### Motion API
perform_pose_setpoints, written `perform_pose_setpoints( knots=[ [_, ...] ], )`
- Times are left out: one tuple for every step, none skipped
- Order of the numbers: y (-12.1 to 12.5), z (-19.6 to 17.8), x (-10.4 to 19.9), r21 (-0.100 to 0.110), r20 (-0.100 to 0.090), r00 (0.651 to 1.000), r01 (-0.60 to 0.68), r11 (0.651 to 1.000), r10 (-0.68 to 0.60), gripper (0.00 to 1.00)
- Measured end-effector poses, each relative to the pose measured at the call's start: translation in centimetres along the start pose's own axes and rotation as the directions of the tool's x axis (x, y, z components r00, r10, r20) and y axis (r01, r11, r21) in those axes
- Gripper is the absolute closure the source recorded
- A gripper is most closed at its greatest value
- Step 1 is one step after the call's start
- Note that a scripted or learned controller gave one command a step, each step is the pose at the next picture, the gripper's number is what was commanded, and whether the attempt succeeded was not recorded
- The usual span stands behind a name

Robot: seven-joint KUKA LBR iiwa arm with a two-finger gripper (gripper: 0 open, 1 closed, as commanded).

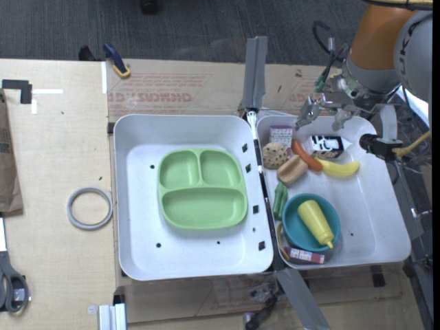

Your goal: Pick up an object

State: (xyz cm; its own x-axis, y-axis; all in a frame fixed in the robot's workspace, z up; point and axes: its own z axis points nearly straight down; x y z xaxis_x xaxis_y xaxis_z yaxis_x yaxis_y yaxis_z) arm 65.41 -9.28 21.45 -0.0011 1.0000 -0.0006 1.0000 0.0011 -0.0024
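My gripper point(322, 114) hangs over the far end of the right bin point(381, 212), its two fingers spread apart with nothing between them. Just below it lie a black-and-white packet point(326, 144), a yellow banana point(340, 168), a red-orange carrot point(306, 155) and a hot dog bun point(291, 171). A cookie point(275, 155) and a small purple packet point(280, 134) sit by the bin's left wall. Nearer the front, a blue bowl point(295, 225) holds a yellow bottle point(315, 221).
The left bin point(130, 205) holds a green divided plate point(202, 188). A green item point(279, 200) lies by the divider, a red-white packet point(306, 256) at the right bin's front. A tape ring point(89, 207) rests on the bench at left.
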Motion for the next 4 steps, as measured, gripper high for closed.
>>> perform_pose_setpoints(
  knots=[
    [0.5,-4.5,-1.4,-0.002,0.001,0.999,0.037,0.999,-0.037,0.00],
    [-1.2,9.1,-2.6,-0.012,0.002,1.000,0.001,1.000,-0.001,0.00],
    [-3.3,12.2,-5.2,-0.004,0.000,0.998,0.059,0.998,-0.059,0.00],
    [-3.3,11.3,-5.3,-0.003,0.000,0.998,0.055,0.998,-0.055,1.00]
  ],
)
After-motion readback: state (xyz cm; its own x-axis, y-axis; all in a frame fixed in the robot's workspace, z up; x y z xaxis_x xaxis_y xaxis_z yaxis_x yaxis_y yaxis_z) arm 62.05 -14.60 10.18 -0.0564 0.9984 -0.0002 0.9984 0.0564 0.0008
